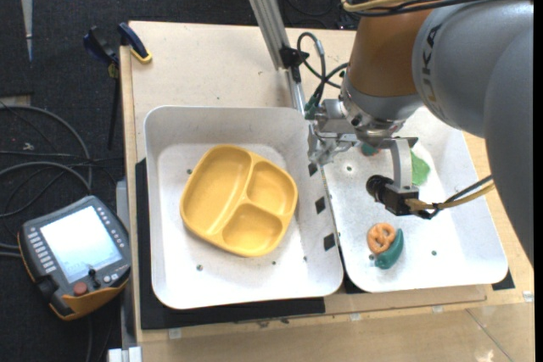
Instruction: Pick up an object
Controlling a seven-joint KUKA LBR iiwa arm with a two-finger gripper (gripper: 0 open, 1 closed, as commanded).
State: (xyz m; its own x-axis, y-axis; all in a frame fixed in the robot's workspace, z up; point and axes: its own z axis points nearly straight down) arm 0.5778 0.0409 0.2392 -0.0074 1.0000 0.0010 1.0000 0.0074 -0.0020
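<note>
Wooden table [212, 55] over dark floor bears two white bins; glossy yellow divided plate [239, 199] fills the left bin [170, 267]. Claw [335, 140] grip unclear.

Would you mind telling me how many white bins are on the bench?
2: the left bin holds a yellow plate; the right bin lies partly under the arm.

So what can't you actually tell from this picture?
- The green object in the right bin: the arm covers most of it in the camera view, so its shape is unclear.
- The gripper: too small and cluttered to tell open from shut.
- The orange and teal toy: too small to identify.
- The right bin's far side: hidden under the arm.
</note>
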